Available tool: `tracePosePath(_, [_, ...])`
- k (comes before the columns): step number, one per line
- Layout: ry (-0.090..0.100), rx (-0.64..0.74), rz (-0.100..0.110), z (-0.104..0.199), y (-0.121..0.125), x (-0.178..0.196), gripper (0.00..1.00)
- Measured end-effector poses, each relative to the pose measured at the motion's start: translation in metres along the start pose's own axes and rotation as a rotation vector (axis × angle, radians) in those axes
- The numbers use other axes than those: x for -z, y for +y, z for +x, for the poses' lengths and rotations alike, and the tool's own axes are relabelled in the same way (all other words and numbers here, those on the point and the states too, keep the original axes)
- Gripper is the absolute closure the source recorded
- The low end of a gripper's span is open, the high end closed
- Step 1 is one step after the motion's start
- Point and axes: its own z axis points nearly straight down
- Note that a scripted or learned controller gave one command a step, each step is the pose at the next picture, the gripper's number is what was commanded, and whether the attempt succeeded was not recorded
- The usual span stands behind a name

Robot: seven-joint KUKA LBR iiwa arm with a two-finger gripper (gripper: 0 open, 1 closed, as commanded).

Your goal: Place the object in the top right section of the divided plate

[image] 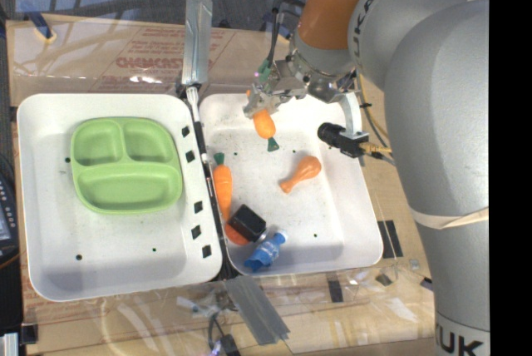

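From up here I can't make out the fingertips cleanly: the gripper [259,106] sits under the arm's [416,55] bulk, and an orange carrot-like toy with a green tip [265,128] hangs right at its lower end. It looks pinched between the fingers, raised above the right bin's [353,205] floor near the bin's 12 o'clock edge, though the contact itself is too small to read.

Around it in the same bin: a drumstick-shaped toy [299,174] toward 3 o'clock of centre, a second carrot [223,185] lying along the 9 o'clock wall, a black block [248,222] partly covering something red-orange at 7 o'clock, and a blue bottle-like item [264,252] at 6 o'clock.

The green divided plate [125,163] lies in the left bin [50,263], well apart from the gripper, across the shared wall.
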Motion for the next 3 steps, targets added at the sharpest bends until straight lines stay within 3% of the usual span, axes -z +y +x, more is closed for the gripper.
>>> tracePosePath(2, [-0.002, 0.536, -0.001, 0.115, 0.018, -0.012, 1.00])
tracePosePath(3, [-0.004, 0.658, -0.004, 0.090, -0.026, 0.024, 1.00])
